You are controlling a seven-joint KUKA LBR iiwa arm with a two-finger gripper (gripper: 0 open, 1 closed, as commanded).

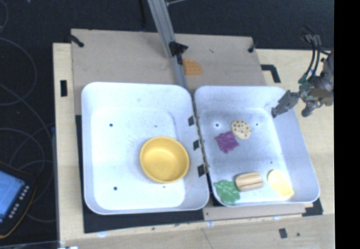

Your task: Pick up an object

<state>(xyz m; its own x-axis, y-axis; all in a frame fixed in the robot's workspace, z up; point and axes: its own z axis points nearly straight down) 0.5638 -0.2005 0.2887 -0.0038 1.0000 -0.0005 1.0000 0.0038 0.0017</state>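
While no writing is legible, claw (297, 106) spread apart over right bin (292, 130), yellow bowl (164, 158) in left bin (101, 130).

The tool (296, 105) hangs open over the right bin's (292, 130) upper right rim.

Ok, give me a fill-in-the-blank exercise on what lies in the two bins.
1. The yellow bowl sits in the ____ bin.
2. The purple piece lies beside the speckled ____.
3. The bread roll lies between the green piece and the ____ piece.
4. The gripper hovers at the right bin's ____ right corner.

Missing words: left; cookie; yellow; far
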